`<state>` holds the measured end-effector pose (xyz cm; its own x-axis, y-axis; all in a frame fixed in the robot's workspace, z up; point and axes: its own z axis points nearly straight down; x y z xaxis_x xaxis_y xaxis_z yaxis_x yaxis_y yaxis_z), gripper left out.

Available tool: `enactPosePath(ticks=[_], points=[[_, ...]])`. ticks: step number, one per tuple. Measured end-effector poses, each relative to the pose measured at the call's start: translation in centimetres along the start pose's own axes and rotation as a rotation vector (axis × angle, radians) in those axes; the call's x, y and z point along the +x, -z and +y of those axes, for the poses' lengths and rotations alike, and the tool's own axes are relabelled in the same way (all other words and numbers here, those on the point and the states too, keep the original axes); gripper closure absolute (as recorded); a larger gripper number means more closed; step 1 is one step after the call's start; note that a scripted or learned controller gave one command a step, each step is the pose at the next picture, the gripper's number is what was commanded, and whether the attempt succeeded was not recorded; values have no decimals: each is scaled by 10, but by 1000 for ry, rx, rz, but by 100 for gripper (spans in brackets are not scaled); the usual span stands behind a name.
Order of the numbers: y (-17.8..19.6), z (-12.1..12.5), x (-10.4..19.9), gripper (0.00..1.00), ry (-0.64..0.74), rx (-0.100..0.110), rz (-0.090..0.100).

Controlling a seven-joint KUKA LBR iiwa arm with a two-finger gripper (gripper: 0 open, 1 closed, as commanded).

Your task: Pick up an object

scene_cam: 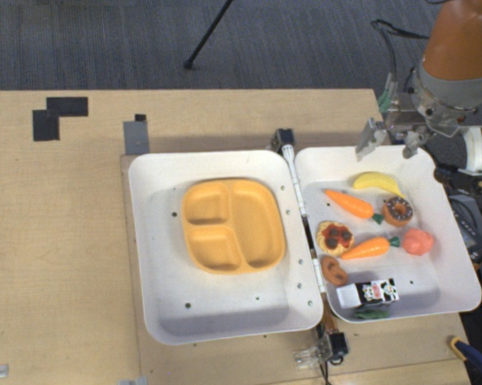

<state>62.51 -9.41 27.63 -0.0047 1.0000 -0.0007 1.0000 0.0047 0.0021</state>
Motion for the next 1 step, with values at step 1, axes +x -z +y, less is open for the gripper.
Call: enactPosePath(ticks=[1], points=[[-118, -20, 4, 0, -132, 4, 1]])
